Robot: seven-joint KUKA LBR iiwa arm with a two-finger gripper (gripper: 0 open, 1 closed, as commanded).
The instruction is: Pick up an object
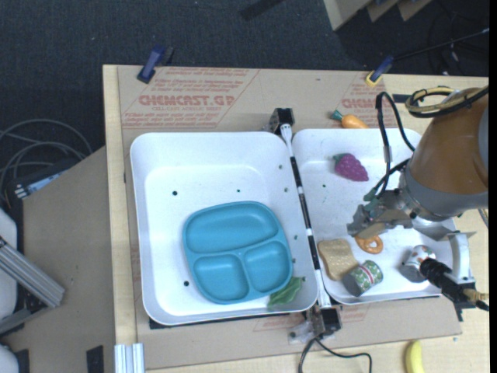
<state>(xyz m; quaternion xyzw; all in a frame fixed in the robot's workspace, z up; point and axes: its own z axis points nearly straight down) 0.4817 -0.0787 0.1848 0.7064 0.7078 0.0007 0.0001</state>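
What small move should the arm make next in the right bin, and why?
Probably a short, straight descent. The gripper sits low in the right bin, just above the orange ring, with the bread slice and the can close by. The ring looks like the nearest target; nothing is visibly held yet.

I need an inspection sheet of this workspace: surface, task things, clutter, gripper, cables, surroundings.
Surface: bench with left bin and right bin.
Job's things: right bin holds purple grapes, orange ring, bread slice, small can.
Clutter: blue divided tray and green leaf in left bin; carrot on bench.
Gripper: gripper above orange ring; finger state unclear.
Cables: black cable along arm; grey cables on floor.
Surroundings: dark carpet.
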